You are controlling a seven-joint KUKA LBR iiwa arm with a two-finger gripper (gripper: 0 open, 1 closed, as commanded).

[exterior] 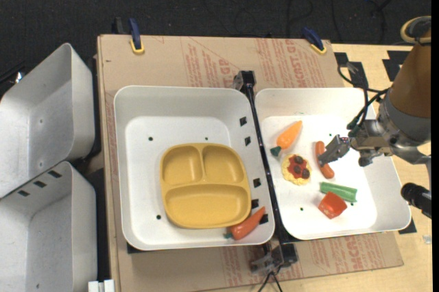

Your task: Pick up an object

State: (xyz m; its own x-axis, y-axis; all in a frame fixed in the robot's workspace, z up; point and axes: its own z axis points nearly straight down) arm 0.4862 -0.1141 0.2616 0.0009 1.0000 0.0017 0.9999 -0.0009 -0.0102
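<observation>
The right bin [384, 215] holds several toy foods: an orange carrot [289, 134], a small pizza [298, 169], a red sausage [320, 150], a green bean pod [338, 190] and a red pepper piece [332, 205]. My gripper [339, 145] hangs low over the middle of this bin, just right of the sausage and above a small reddish piece [327, 171]. Its dark tip overlaps the sausage's right side, and I cannot tell whether it touches anything.
The left bin [137, 147] holds a yellow divided plate [204, 184] and an orange-red carrot-like toy [247, 224] at its front right corner. A black divider [257, 147] runs between the bins. Two white tubs [41, 147] stand off the bench to the left.
</observation>
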